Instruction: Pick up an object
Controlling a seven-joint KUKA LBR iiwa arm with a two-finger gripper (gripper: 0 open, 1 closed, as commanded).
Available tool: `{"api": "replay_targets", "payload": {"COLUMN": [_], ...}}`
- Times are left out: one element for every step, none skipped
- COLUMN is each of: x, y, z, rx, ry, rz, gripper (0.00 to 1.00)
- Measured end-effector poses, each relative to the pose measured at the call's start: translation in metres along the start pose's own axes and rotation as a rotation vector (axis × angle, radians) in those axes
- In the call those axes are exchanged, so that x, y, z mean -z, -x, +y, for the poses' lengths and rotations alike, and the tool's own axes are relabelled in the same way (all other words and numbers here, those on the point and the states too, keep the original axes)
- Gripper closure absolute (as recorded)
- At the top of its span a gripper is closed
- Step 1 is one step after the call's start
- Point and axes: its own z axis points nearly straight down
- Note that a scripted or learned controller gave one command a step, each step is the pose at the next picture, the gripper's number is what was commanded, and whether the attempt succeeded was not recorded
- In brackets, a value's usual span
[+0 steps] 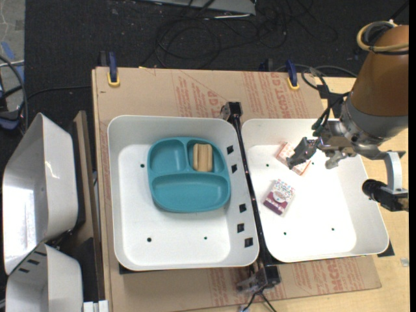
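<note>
A small pink-and-white packet (286,153), the likeliest target for the pick, lies near the back of the right bin (338,239), with the gripper (303,154) low over its right edge, touching or nearly so. Whether the dark fingers are spread or pressed together cannot be told at this slant, and nothing is plainly seen between them, so no hold can be claimed. The grey arm with its orange band (383,64) reaches in from the right.

Just in front of the packet lies a purple-and-white pouch (279,196) (flat, slightly askew), near but apart from it. In the left bin (123,194) sits a teal divided tray (182,190) with a tan block (203,157) in its upper right compartment, well away from the action.

The risk, by these signs: a flat packet caught only at its edge may slide or tip out as the fingers close, or be nudged toward the bin's back wall. A descent slightly off could also press it down rather than grasp it.
</note>
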Motion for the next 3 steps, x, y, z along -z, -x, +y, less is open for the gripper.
{"api": "replay_targets", "payload": {"x": [0.004, -0.06, -0.113], "y": [0.0, -0.002, 0.004], "z": [0.001, -0.001, 0.006], "rx": [0.001, -0.002, -0.003], "ry": [0.008, 0.001, 0.003], "rz": [-0.001, 0.0, -0.001], "gripper": [0.0, 0.0, 0.0]}}
